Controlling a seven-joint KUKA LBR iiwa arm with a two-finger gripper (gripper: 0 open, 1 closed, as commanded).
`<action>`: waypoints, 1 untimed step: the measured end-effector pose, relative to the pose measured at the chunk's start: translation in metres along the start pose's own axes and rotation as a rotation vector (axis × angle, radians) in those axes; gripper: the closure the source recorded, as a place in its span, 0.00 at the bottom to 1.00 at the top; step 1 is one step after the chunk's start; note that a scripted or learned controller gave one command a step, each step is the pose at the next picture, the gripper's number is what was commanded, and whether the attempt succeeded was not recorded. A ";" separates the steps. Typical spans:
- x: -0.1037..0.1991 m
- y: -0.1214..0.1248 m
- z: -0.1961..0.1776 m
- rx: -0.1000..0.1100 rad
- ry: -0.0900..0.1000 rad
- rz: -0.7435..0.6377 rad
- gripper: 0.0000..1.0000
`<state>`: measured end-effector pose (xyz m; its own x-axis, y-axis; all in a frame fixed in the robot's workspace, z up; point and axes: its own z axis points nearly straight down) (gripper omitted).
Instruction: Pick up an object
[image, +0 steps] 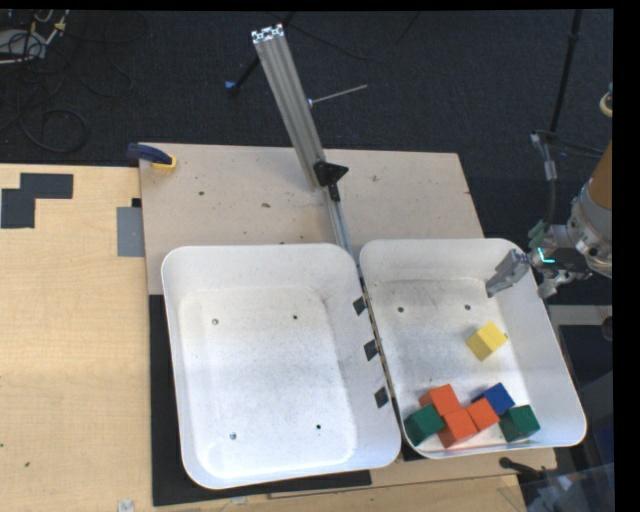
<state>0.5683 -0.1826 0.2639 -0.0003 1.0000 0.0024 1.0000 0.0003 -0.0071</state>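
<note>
Overhead view of the two bins at the moment of approach. The hand (518, 272) hung over the upper right rim of the right bin (430, 262), at the end of the arm (600, 215) reaching in from the right; whether it was open or closed could not be told at this scale, and nothing was visible in its grasp. The nearest candidate, a yellow block (487, 340), lay alone on the bin floor, below and slightly left of the hand in the view, apart from all else. The remaining blocks, orange (458, 418), blue (497, 396) and green (520, 423), sat packed together in the lower right corner, farther along the same direction. The left bin (190, 270) lay well apart. Judged from this layout, the coming move depended on a short travel toward the lone yellow block, then a descent.
</note>
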 end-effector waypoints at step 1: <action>0.000 0.001 -0.002 -0.004 -0.001 0.000 0.00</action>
<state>0.5689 -0.1829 0.2661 0.0000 1.0000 0.0013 1.0000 0.0000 -0.0030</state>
